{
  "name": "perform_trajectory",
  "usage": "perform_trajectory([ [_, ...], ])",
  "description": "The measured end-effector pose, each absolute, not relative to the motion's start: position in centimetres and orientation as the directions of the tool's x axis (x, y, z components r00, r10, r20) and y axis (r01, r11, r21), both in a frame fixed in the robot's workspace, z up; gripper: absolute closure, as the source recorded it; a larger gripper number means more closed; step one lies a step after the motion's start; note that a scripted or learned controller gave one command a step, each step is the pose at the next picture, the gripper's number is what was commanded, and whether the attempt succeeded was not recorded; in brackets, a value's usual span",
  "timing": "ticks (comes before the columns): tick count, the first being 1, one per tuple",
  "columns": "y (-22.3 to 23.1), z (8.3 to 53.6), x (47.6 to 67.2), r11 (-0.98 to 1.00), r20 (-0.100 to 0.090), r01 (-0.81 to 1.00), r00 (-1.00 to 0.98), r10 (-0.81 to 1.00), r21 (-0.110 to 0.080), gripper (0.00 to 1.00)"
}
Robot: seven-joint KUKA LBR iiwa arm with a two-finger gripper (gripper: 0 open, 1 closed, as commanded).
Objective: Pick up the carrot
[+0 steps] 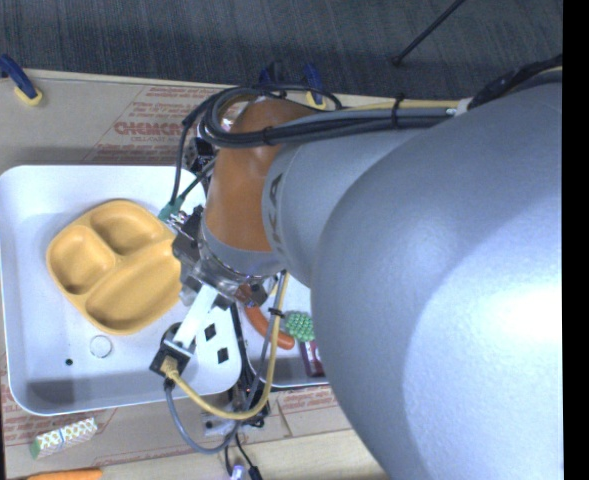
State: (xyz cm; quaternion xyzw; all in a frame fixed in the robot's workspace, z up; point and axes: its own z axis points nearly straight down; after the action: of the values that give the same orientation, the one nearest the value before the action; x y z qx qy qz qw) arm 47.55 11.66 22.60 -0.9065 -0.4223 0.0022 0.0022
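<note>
One precaution for the descent: centre gripper (246, 383) over carrot (270, 326), orange with green top, lying in white bin (34, 353) right of yellow divided dish (119, 263) and partly under wrist, then close across its narrow width; jaw opening and any hold impossible to tell here.

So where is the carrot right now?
The carrot lies low in the camera view's middle, right of the yellow plate, beside a small green thing, partly behind the arm.
</note>
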Motion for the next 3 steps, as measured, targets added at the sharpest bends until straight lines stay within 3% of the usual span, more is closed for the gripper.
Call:
perform_trajectory([
  [1, 7.4, 25.9, 47.6, -0.458, 0.000, 0.889, 0.458, 0.889, -0.003, 1.00],
  [2, 0.8, 26.7, 48.3, -0.404, -0.001, 0.915, 0.404, 0.915, -0.003, 1.00],
  [3, 4.2, 19.5, 47.5, -0.841, -0.006, 0.541, 0.841, 0.541, -0.008, 1.00],
])
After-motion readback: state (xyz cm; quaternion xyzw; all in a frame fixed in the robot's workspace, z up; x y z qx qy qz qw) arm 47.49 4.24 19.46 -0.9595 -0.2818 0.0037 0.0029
